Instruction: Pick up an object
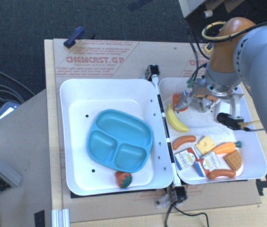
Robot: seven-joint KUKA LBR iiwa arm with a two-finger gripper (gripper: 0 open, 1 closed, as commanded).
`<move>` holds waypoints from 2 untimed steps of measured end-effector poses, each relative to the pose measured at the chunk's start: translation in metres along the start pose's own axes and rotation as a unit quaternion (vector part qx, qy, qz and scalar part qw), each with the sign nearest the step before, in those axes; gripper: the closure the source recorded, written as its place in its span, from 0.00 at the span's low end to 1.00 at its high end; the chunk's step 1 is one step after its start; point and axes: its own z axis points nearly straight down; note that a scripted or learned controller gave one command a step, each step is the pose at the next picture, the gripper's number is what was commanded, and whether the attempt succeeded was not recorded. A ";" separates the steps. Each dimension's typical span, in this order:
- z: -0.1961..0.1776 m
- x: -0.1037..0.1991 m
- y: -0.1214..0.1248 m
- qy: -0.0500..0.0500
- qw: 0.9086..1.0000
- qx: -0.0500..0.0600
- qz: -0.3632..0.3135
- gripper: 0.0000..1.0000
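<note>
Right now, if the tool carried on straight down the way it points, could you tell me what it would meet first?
Probably the red-orange item just beneath the tool, at the back of the right bin; the banana lies just nearer the camera. Height above it is unclear from this slanted view.

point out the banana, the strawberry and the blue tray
banana (176, 120): camera view, middle of its curved yellow body, right bin.
strawberry (123, 178): camera view, centre of its red flesh, left bin.
blue tray (119, 139): camera view, ridge where its three compartments meet, left bin.
</note>
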 end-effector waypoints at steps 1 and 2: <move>-0.010 0.000 0.000 0.000 1.000 -0.001 0.000 1.00; -0.010 0.001 0.000 0.000 1.000 -0.001 0.000 0.00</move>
